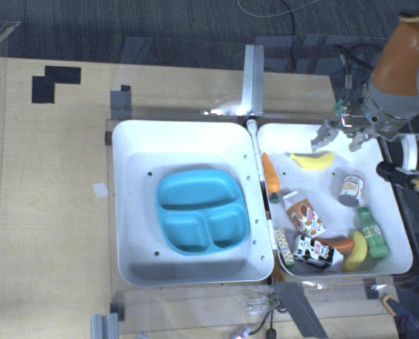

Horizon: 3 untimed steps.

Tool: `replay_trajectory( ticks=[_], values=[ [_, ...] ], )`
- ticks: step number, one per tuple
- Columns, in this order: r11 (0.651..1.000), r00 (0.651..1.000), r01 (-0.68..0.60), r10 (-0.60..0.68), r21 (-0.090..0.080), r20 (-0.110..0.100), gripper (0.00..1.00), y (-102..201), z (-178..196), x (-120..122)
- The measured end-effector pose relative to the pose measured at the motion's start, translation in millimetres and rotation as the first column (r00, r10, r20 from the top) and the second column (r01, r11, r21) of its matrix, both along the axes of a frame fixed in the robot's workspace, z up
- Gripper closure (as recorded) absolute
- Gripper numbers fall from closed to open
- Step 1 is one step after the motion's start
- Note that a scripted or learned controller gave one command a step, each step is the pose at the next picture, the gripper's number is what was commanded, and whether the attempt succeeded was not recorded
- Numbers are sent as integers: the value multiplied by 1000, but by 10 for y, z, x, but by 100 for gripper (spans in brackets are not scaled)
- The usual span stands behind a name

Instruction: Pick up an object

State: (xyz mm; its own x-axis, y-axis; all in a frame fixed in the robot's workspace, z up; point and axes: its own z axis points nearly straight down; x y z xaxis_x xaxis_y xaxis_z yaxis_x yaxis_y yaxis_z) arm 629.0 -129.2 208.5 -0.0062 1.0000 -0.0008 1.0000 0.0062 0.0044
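Note:
My gripper [339, 140] hangs over the far side of the right bin [401, 217], below the grey wrist with its orange band. Its two fingers are spread apart, open, with nothing between them. Just below and left of it a yellow banana [313, 161] lies on the bin floor. An orange carrot [269, 173] lies along the bin's left wall. A small can [350, 188] rests on its side near the middle. Toward the front sit a brown carton [304, 216], a green bottle [370, 233], a black-and-white carton [314, 251] and a second banana [356, 251].
The left bin [135, 189] holds a blue divided plate [198, 210]. A metal post [253, 83] stands behind the seam between the bins. Cables and dark hardware crowd the right bin's right edge [407, 175].

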Motion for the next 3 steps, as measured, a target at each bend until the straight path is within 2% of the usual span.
replay_trajectory(
  ticks=[1, 2, 3],
  values=[
    [999, 999, -45, 45, 0, 0, 0, -126, -880, 394],
    [994, 994, -108, 108, -2, 2, 0, -441, -1213, 371],
    [994, 994, -113, 113, -5, 10, 100, -431, -1075, 401]
  ],
)
